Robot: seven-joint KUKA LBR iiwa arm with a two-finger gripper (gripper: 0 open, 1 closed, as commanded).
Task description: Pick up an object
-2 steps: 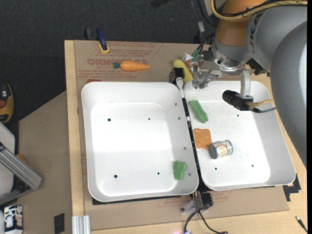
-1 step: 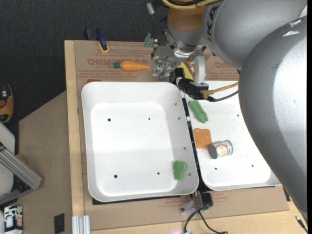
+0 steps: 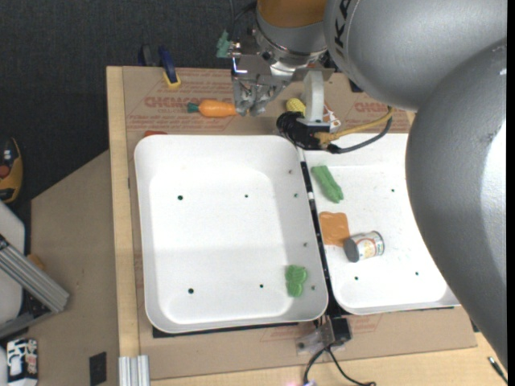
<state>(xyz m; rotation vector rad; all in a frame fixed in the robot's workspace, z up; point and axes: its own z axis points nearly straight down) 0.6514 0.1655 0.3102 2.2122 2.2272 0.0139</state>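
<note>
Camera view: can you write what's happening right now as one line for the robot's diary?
claw above bench behind bins, near toy carrot | left bin: green lump | right bin: green pod, orange block, small can

Bright even light, soft shadows, sharp

- The grey KUKA arm [image 3: 451, 95] is extended in from the right, its bulk filling the upper right.
- An orange band [image 3: 291, 6] is seen above the wrist.
- The two-finger metal gripper [image 3: 251, 103] is pointed down at the far edge.
</note>
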